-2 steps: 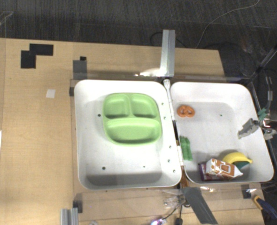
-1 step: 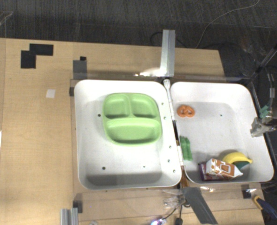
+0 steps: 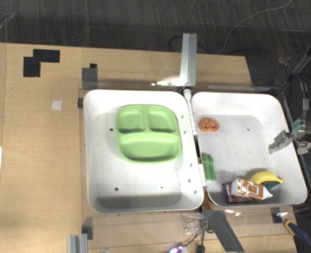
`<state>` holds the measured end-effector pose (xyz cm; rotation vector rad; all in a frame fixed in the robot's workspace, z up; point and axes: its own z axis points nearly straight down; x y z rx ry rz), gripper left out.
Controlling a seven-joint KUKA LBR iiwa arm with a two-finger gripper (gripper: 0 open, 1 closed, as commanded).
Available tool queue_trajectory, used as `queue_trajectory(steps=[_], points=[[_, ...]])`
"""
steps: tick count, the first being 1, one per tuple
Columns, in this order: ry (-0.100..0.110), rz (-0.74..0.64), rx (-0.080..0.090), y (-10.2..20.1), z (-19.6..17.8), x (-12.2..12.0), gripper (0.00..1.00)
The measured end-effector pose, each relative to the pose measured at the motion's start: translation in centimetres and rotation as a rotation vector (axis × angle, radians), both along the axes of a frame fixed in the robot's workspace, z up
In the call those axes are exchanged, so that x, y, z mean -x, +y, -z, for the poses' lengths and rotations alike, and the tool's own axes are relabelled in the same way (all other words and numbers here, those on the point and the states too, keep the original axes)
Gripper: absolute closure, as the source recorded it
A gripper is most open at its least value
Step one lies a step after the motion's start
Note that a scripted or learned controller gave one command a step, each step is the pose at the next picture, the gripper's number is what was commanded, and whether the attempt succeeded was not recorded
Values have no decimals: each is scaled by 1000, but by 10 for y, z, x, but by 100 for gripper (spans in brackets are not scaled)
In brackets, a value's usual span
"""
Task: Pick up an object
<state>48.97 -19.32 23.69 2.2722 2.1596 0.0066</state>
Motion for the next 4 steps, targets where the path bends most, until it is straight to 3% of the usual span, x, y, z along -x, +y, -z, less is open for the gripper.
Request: queue_trajectory(steps=[4], points=[[0, 0, 0, 0, 0, 0, 0]])
